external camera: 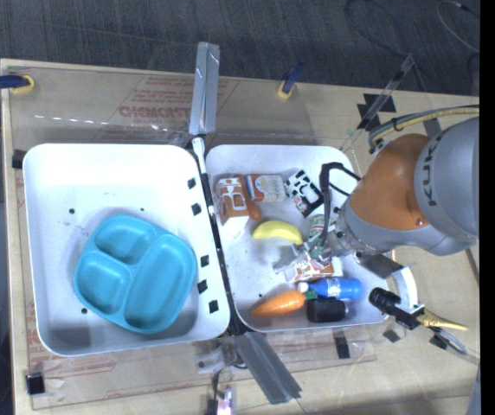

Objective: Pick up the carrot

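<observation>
The orange carrot lies on its side near the front edge of the right bin, pointing left. A blue bottle and a black object touch its right end. My gripper reaches in from the right and hangs low over the bin's middle, just above and to the right of the carrot, over a small printed packet. The carrot is apart from the gripper. The grey and orange wrist hides the bin's right side.
A yellow banana lies left of the gripper. At the back of the right bin are a brown packet, a small carton and a black-and-white item. In the left bin sits a blue divided plate.
</observation>
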`<action>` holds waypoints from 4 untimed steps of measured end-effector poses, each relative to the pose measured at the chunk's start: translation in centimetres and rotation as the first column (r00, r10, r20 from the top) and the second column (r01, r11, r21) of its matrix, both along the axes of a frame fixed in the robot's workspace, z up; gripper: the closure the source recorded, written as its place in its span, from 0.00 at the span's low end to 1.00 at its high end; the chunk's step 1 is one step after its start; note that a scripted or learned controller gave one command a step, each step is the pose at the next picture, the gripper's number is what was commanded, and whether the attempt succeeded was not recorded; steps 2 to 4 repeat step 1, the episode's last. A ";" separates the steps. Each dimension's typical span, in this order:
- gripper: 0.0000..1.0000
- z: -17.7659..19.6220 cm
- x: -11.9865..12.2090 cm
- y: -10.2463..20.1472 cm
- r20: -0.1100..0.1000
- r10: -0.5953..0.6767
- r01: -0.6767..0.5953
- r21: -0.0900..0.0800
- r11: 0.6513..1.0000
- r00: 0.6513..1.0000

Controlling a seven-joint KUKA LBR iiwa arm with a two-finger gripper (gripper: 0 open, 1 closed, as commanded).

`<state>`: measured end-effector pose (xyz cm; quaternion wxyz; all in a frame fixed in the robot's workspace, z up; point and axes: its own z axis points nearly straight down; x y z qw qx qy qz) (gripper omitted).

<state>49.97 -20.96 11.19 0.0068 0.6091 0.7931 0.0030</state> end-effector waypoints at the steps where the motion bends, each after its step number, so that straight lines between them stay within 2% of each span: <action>1: 0.00 0.9 -2.0 7.0 -0.007 0.260 -0.260 0.000 0.966 0.966; 4: 0.00 0.9 -2.0 7.0 -0.007 0.260 -0.260 0.000 0.966 0.966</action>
